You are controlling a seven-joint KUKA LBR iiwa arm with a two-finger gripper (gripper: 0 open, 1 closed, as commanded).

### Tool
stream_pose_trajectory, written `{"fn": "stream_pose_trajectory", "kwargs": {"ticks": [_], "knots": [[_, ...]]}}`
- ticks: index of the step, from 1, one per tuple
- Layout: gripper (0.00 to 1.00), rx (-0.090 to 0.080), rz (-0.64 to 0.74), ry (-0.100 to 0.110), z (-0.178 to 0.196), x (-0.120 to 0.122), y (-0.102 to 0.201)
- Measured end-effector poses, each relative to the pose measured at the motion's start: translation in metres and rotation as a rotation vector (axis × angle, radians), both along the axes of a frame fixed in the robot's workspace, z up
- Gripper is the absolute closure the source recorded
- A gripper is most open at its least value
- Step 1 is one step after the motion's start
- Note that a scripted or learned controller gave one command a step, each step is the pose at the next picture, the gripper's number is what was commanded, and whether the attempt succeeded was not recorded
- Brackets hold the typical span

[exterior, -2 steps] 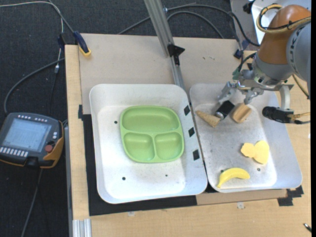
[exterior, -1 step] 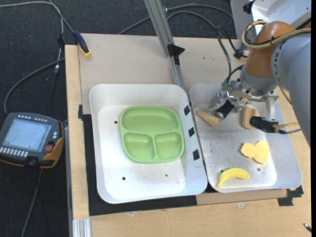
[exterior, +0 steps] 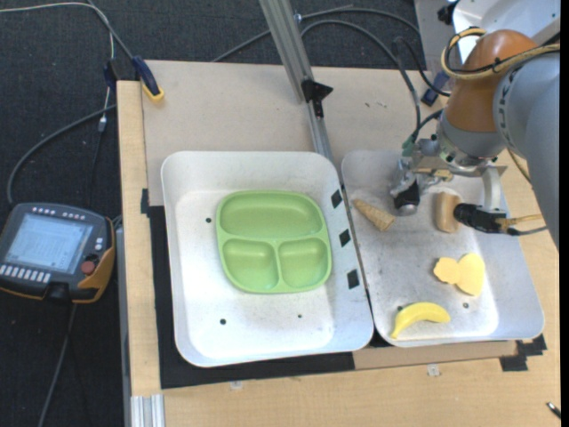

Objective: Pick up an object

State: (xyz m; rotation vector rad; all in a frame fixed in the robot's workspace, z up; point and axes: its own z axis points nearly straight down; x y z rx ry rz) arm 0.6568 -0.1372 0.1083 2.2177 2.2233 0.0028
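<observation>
Divided plate (exterior: 271, 241) in left bin (exterior: 191, 265); cone (exterior: 373, 213), banana (exterior: 420, 316) and other toys in right bin (exterior: 516, 314)

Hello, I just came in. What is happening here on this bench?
A grey robot arm reaches into the right bin, its gripper low near a cone-shaped piece and a brown block. A yellow banana and a yellow piece lie nearer the front. The left bin holds a green divided plate.

I work in a robotics lab. A teach pendant (exterior: 49, 252) lies beside my bench (exterior: 231, 105), cables (exterior: 53, 123) trailing over dark carpet (exterior: 53, 43).
</observation>
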Motion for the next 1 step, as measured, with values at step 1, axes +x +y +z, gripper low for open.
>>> {"fn": "stream_pose_trajectory", "kwargs": {"ticks": [1], "knots": [[1.0,-0.002,-0.003,-0.004,0.0546,-0.0063,-0.0064]]}}
